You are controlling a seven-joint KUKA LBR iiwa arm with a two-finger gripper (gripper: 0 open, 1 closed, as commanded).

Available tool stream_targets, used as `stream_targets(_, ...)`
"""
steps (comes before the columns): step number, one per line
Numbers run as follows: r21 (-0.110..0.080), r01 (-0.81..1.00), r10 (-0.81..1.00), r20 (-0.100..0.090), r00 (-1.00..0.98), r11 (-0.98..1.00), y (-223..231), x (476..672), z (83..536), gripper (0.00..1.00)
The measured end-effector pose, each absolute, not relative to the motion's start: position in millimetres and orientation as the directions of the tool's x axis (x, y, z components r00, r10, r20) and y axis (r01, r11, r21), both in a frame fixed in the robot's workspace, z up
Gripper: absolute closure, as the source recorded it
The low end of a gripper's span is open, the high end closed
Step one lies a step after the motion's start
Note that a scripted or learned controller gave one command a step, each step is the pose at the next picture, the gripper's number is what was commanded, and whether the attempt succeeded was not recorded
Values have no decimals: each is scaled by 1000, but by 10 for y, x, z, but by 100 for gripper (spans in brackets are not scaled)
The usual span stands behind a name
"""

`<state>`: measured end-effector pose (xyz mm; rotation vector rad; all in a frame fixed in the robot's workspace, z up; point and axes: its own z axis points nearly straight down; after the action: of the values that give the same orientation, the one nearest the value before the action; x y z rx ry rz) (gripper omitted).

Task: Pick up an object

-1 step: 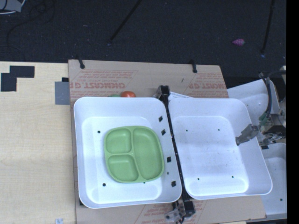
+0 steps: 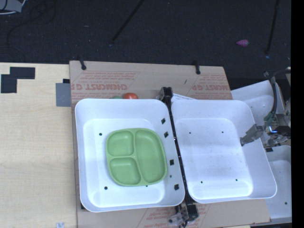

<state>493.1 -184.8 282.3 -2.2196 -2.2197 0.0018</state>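
Camera view. Item: green divided plate (image 2: 136, 156), three compartments, lying flat in the left bin (image 2: 90, 127), near its middle. Judged light, rigid moulded plastic, smooth and likely slippery; too broad to span, so the raised outer rim or a divider ridge is the place to pinch. Right bin (image 2: 216, 156) alongside. Gripper (image 2: 256, 133) at the right bin's far right edge, well apart from the plate; whether its jaws stand apart or together cannot be told; nothing seen held.

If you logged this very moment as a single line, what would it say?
stage: not yet picked | gripper: at right bin's right rim | green divided plate: flat in left bin, untouched
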Motion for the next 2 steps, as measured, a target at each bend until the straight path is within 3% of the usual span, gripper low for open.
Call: stream_targets(2,-8,1000,1000,3,0,0,-1878,4947,1734,0)
